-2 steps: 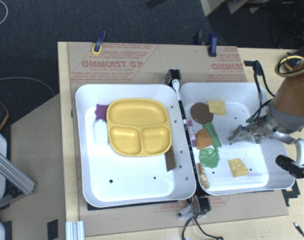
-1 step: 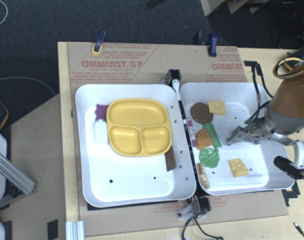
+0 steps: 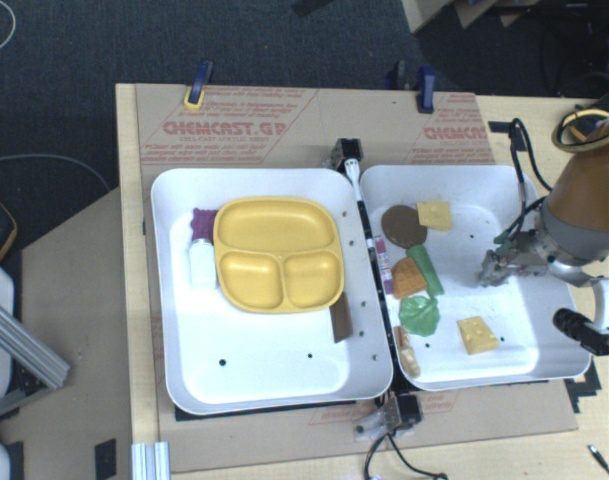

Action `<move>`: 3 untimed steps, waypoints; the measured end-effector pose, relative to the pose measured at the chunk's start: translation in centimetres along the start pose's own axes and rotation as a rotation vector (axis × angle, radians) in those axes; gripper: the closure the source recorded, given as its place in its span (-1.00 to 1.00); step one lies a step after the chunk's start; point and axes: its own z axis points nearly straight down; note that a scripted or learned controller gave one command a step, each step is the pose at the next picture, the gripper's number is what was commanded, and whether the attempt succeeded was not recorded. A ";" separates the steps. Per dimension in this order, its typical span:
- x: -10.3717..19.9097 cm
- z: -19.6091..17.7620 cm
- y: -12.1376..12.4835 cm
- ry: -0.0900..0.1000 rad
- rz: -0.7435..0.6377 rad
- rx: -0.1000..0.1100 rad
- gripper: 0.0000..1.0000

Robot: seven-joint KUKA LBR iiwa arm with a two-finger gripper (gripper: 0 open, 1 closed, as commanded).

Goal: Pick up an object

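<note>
Right bin [image 3: 504, 183], your pick candidates, six items counted:
- 1 brown disc [image 3: 403, 226], round, flat, dark brown, at the far left of the bin.
- 1 pale yellow block [image 3: 435, 215], squarish, touching the disc's right edge.
- 1 green stick [image 3: 425, 271], long and narrow, lying at a slant below the disc.
- 1 orange-brown chunk [image 3: 409, 279], just left of the stick, against it.
- 1 green crumpled piece [image 3: 419, 315], bright green, below the chunk.
- 1 yellow wedge [image 3: 477, 335], pale, pitted like sponge or cheese, near the bin's near wall, apart from the rest.

Left bin [image 3: 184, 368], four items:
- 1 yellow divided tray [image 3: 279, 253], three compartments.
- 1 purple item [image 3: 203, 223] and 1 white item [image 3: 201, 264], both at the tray's left edge.
- 1 dark brown strip [image 3: 340, 320] at the tray's lower right corner.

Gripper [image 3: 496, 267]: you see it low over the right bin's right half, well apart from every item. Whether it is spread or closed, you cannot tell; nothing shows within it.
</note>
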 end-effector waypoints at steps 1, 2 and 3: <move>0.3 -6.4 0.1 -0.004 -0.002 -0.009 1.00; 0.9 -10.9 0.1 -0.003 -0.002 -0.008 1.00; 0.8 -13.1 0.3 -0.003 -0.002 -0.007 1.00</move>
